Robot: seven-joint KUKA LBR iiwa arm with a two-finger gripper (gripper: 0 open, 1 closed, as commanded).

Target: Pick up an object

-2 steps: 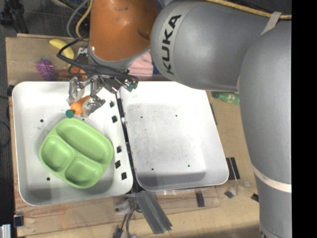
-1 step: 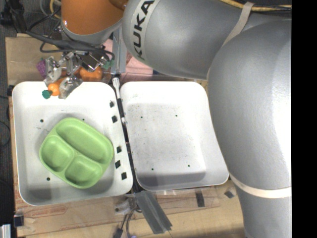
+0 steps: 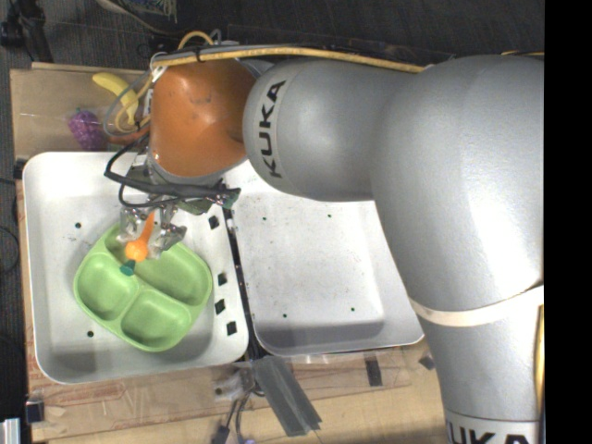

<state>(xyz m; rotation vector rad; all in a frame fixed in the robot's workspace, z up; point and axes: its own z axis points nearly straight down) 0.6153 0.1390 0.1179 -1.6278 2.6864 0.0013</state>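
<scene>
I'm looking at a robotics lab or test cell: a big grey KUKA arm (image 3: 388,146) fills the right of the frame, reaching over two white bins (image 3: 46,248) on a plywood bench (image 3: 37,91). Loose cables (image 3: 129,169) hang at its wrist, toy props (image 3: 102,109) sit upper left, and dark carpet (image 3: 370,7) runs along the top.
</scene>
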